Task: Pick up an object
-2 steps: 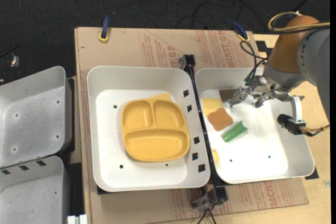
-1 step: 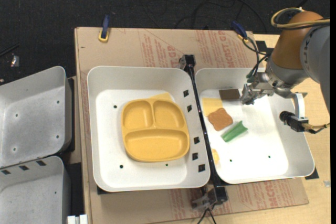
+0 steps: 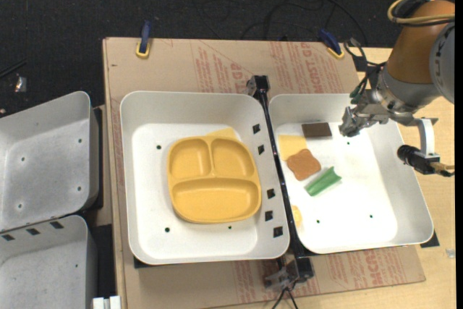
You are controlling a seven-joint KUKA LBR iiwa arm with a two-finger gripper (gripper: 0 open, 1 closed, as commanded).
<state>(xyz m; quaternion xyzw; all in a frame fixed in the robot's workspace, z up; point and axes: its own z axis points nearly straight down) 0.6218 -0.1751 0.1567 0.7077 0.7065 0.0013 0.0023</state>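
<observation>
A brown board (image 3: pixel 217 61) covers the bench, held at its far edge by two clamps with blue handles, one on the left (image 3: pixel 144 40) and one on the right (image 3: pixel 330 42). Two shallow white bins sit side by side on it, touching along a black divider strip (image 3: pixel 269 155).

The left bin (image 3: pixel 145 155) holds a yellow plate (image 3: pixel 214 179) with three compartments, lying flat near the middle of the bin floor.

The right bin (image 3: pixel 383 213) holds several small things, all gathered in its left half. A dark brown rectangular block (image 3: pixel 316 130) lies near the far wall. Just below it and to the left is a flat yellow piece (image 3: pixel 291 145), and a brown slice shaped like toast (image 3: pixel 303 164) overlaps that yellow piece's near edge. A green stick (image 3: pixel 322 181) lies tilted just beside the brown slice, on its near right. A small yellow bit (image 3: pixel 296 214) sits against the divider, nearer the camera.

The arm (image 3: pixel 419 54) comes in from the right, its orange band above the wrist. The gripper (image 3: pixel 352 124) hangs over the far part of the right bin, just to the right of the dark brown block and apart from it. Its tips are small and dark at this angle, so whether they are spread or closed cannot be told, and nothing can be seen between them.
</observation>
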